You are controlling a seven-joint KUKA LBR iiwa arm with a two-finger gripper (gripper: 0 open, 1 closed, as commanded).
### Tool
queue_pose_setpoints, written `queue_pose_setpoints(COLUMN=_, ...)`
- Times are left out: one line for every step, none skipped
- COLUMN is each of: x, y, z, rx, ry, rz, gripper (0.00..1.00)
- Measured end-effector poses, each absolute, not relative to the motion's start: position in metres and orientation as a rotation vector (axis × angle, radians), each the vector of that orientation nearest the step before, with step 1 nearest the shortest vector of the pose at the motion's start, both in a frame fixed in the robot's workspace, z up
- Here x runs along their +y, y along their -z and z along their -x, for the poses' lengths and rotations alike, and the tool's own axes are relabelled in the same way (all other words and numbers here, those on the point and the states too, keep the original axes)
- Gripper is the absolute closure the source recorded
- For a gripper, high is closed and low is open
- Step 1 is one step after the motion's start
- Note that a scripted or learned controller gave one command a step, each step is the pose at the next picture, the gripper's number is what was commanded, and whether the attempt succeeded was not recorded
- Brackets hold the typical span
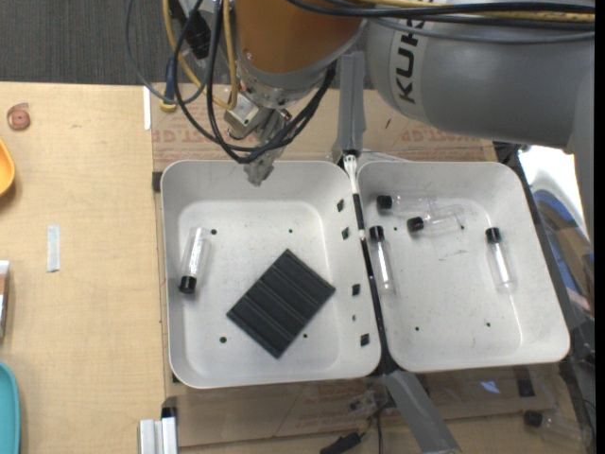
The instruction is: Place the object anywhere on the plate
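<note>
A black ribbed plate [282, 303] lies flat and turned diagonally in the front middle of the left bin [180, 348]. A clear tube with a black cap [193, 261] lies to its left, near the bin's left wall, cap toward the front. My gripper [257, 172] hangs over the back edge of the left bin, well behind the plate and to the right of that tube. Nothing shows at its narrow grey tip. The arm's orange band and grey body cover the top of the view.
The right bin [529, 339] holds several clear black-capped tubes, one [380, 256] along the divider and one [498, 255] at the right. Black clips sit on the divider between the bins. The wooden bench [76, 206] extends to the left.
</note>
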State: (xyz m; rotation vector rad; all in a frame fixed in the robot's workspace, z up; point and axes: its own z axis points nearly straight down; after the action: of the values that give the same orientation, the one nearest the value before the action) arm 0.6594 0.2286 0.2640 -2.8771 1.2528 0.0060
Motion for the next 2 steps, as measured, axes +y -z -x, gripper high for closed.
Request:
queue_pose_setpoints(x=0.229, y=-0.218, z=-0.659, rx=0.877, ry=-0.007, rz=3.014, gripper=1.0)
queue_pose_setpoints(x=0.228, y=-0.308, z=-0.658, rx=0.364, ry=-0.003, rz=3.115, gripper=1.0)
